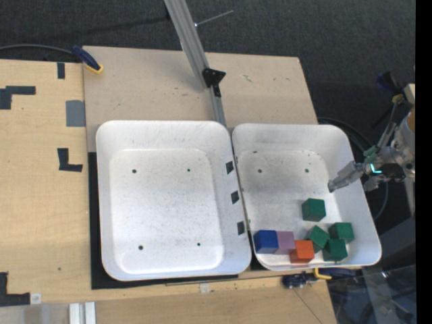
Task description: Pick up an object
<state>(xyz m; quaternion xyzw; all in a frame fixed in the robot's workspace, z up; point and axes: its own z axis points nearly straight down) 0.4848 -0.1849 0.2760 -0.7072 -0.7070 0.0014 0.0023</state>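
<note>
I'm looking down on two white bins sitting side by side on the bench, and the blocks are all lying in the right bin, bunched toward its near right corner. A blue block is resting against the wall shared with the left bin, with a purple block touching it and an orange block just beside that. Three green blocks are crowding the corner: one next to the orange, one nearer the right wall, and one in front of them. A fourth green block is sitting apart, a little farther back. The gripper is hanging over the right rim of that bin, reaching in from the right, well above and apart from the blocks; one grey finger is pointing toward the bin's middle. I'm seeing nothing between its fingers, and I cannot tell how far it is open. A metal pole is slanting across the bench behind the bins.
</note>
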